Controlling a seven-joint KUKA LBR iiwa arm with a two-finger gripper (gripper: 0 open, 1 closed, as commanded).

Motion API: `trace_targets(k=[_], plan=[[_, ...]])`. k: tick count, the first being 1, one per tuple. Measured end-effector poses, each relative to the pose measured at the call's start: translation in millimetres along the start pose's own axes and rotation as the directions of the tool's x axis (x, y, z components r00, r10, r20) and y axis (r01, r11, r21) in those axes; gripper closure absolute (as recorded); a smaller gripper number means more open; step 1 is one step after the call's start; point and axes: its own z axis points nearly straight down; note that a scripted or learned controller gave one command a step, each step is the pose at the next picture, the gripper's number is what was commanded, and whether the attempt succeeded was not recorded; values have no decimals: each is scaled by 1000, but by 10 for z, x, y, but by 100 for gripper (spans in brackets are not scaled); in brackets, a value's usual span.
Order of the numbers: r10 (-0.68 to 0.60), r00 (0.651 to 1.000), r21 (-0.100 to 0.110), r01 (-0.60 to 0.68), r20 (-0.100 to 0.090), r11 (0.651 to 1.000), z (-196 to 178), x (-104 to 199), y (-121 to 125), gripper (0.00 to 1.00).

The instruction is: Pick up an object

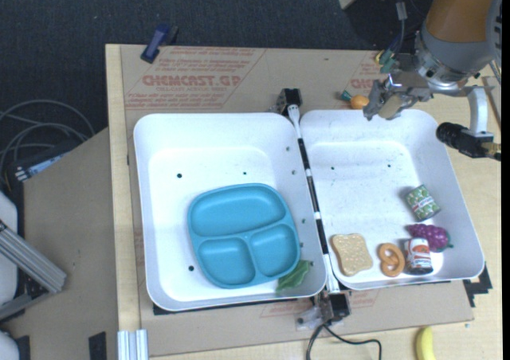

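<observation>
Brown cardboard sheeting (199, 80) covers the bench under two shallow white bins. Left bin (159, 143) holds a blue three-compartment plastic tray (239, 232) with a green leafy piece (293, 276) at its near right corner. Right bin (374, 151) keeps a toast slice (351, 254), a small pretzel (390, 259), a red-labelled can (419, 256), purple grapes (429, 234) and a green packet (421, 202) along its near right side. Above that bin's far edge hangs the grey two-finger gripper (386, 103), fingers slightly apart with nothing between them.
</observation>
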Motion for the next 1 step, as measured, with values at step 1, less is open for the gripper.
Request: trace_targets(k=[1], plan=[[1, 1000, 5, -1, -1, 1000, 308, 18, -613, 100]])
